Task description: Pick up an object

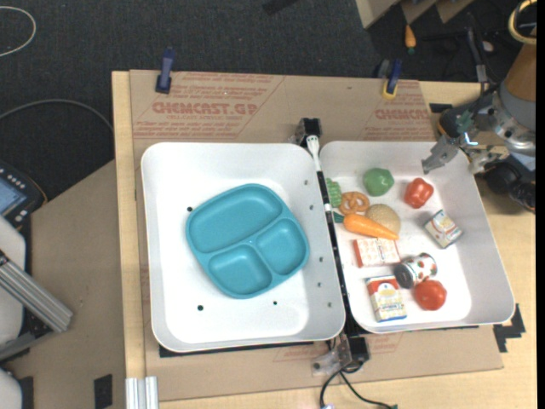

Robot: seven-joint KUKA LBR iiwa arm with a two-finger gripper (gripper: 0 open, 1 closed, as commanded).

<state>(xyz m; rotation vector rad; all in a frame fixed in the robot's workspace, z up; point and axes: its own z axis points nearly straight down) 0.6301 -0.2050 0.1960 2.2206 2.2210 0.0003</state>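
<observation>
— How many bins do you count?

— Two, side by side. The left bin holds one teal divided plate. The right bin holds all the small things.

— Count those.

— One green apple, one red pepper, one pretzel, one carrot, one bread roll, one small carton, one flat red-and-white packet, one tin can, one tomato, one red box.

— And the gripper?

— The gripper hangs over the right bin's far right corner, nothing between its fingers. How wide it stands, I cannot tell.
</observation>
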